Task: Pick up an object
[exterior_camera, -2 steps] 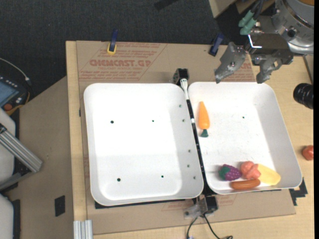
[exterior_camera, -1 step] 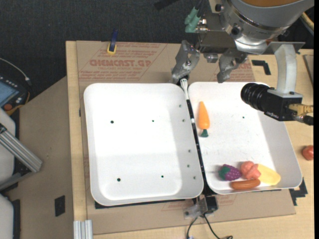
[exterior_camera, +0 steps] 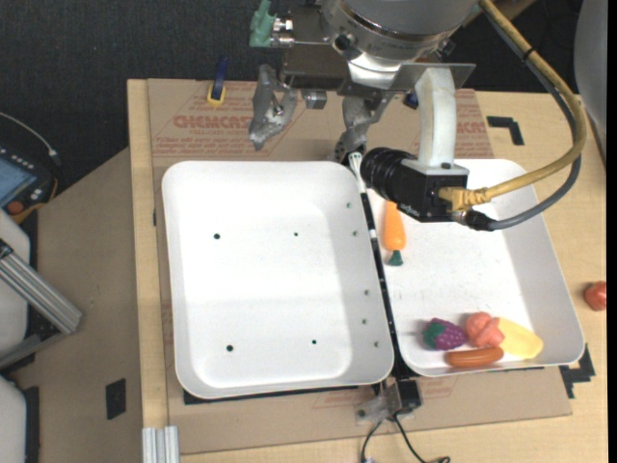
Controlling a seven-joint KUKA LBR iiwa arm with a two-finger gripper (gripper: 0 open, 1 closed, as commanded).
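– One target is being selected: the carrot (exterior_camera: 392,228). I am reading it as lying in the right bin (exterior_camera: 554,287), just beside the wall shared with the left bin (exterior_camera: 193,258), with its long axis running roughly from the far side to the near side and its green end pointing toward the camera.

– Which way is it lying from the claw?

– I am seeing the claw (exterior_camera: 308,128) hanging beyond the far rim of the left bin, over the cardboard (exterior_camera: 154,123). The carrot is lying nearer to the camera and to the picture's right of it. The black camera housing (exterior_camera: 415,186) on the wrist is sitting just above the carrot's far end.

– Claw state?

– Both fingers are standing spread, with nothing between them.

– What is the next move calling for?

– In my judgement, I am needing a shift to the picture's right and toward the camera, then a descent with the fingers straddling the carrot across its narrow width. The shared wall is crowding one side, so that finger is risking a strike.

– Alternatives?

– Four more toys are clustering at the right bin's near edge: grapes (exterior_camera: 443,334), a sausage (exterior_camera: 474,358), a pink piece (exterior_camera: 485,329) and a yellow piece (exterior_camera: 521,340), touching one another and well apart from the claw.
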